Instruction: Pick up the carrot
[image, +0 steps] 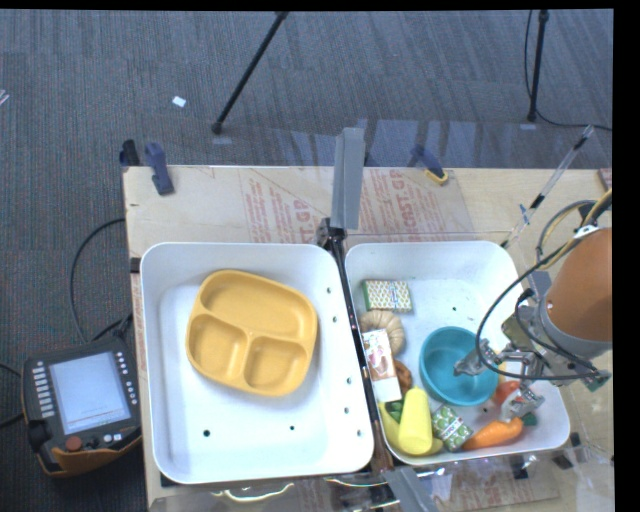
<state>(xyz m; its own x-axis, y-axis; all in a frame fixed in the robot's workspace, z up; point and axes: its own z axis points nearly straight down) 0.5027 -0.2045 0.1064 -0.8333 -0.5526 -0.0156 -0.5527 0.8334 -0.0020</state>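
The carrot (497, 433) is a small orange piece lying on its side near the front right corner of the right bin (470, 262). My gripper (492, 362) hangs low over the right edge of the blue bowl (452, 366), just behind the carrot and slightly to its left. A red and white item (516, 396) lies between the gripper and the carrot. The arm's orange band (590, 290) rises to the right of the gripper.
The right bin also holds a yellow toy (415, 421), a green patterned packet (453, 429), a white and red packet (378, 360), a tan round item (384, 324) and a green and white packet (387, 295). A yellow divided plate (252, 331) sits in the left bin (165, 400).
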